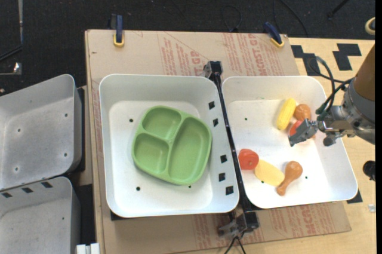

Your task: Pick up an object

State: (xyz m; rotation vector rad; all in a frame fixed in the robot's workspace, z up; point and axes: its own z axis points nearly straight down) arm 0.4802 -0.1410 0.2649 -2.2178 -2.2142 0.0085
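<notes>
The right bin (334, 184) holds several toy foods. A yellow corn-like piece (286, 113) and an orange piece (302, 110) lie near its back right. A small red piece (293, 126) peeks out just beside my gripper (300, 132), which hangs low over that cluster; the arm (358, 109) comes in from the right. Whether the gripper touches the red piece cannot be told. Nearer the front lie a red tomato (248, 158), a pale yellow piece (268, 172) and a brown drumstick (289, 176).
The left bin (113, 187) holds a green three-compartment plate (172, 144). A black divider (224, 139) runs between the bins. White trays (36, 127) sit off the bench to the left. Clamps (118, 30) hold the board's back edge.
</notes>
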